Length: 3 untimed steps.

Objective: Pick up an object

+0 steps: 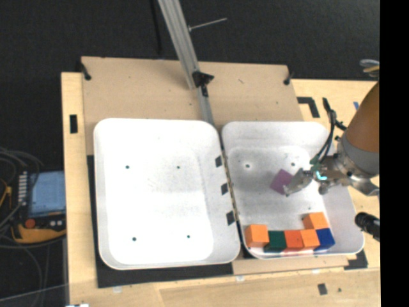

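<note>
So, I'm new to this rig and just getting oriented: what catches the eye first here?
The gripper sits in the right bin, right beside a purple block. Along that bin's near edge lies a bright cluster of orange, green and blue blocks. The left bin lies alongside.

No legible text, labels, brands or nos. anywhere. The black marks on the surface near its right edge are plain shapes, not letters. The white bins carry only small dark dots, no print. The blue device at left shows no readable marking; too small to tell.
</note>
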{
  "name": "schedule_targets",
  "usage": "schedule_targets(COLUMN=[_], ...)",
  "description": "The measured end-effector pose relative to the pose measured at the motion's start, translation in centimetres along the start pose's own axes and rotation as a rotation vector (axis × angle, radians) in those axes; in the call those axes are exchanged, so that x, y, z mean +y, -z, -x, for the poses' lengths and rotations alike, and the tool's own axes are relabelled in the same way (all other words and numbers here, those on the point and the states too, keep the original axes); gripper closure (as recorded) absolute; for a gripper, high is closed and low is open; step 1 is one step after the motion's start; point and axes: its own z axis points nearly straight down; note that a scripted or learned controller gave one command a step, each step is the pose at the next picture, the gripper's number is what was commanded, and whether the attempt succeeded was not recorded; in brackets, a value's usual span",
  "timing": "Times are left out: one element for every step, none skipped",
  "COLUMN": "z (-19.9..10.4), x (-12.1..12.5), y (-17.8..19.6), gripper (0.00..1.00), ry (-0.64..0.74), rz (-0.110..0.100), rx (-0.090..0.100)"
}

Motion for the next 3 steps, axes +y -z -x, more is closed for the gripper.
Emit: schedule_targets(z=[0.0,-0.1,0.0], x=[0.1,-0.4,-0.4], y=[0.2,-6.0,-11.3], gripper=[0.0,0.0,0.0], ry=[-0.002,-0.004,-0.005], rz=[0.005,-0.002,-0.001], rx=[-0.002,-0.003,-0.003])
